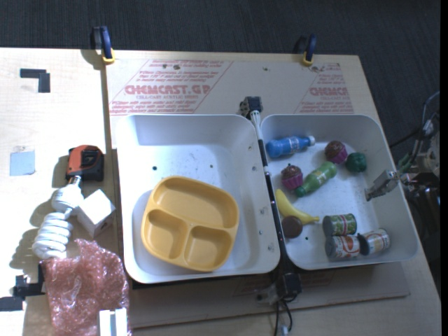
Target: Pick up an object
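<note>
We are hovering the end effector (383, 183) at the right bin's (329, 261) right rim, mid-right of frame; we cannot tell its state. Nearest candidates, the cans (340, 224), are sitting lower right, so we are favouring a straight descent there

Left of the bins, the desk (42, 47) carries an orange-black tape measure (85, 163), a spiral bulb (54, 231), a white cube (96, 210) and crumpled pink wrap (85, 278). Two blue-yellow clamps (103, 43) grip the printed board (210, 86) at its far edge.
</note>
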